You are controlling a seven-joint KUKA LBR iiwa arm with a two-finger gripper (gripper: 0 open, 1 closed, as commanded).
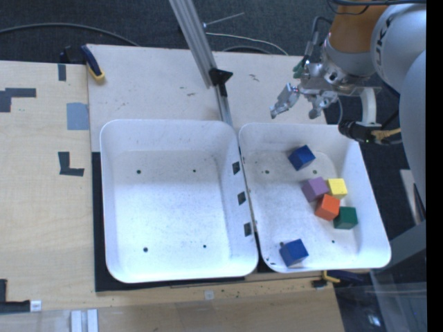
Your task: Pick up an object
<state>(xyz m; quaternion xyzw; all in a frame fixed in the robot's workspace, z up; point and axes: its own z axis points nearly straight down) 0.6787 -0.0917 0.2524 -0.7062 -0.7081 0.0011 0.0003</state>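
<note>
Above the far rim of the right bin [360, 168], the gripper [300, 106] hangs with its fingers spread apart, nothing between them.

In that bin lie six small cubes: a blue cube [301, 158] near the far end, a purple cube [315, 188], yellow cube [338, 187], orange cube [327, 206] and green cube [345, 217] clustered close together, and a second blue cube [293, 252] at the near rim. No writing is legible anywhere. The arm [387, 33] is cut off at the top and right edges.
</note>
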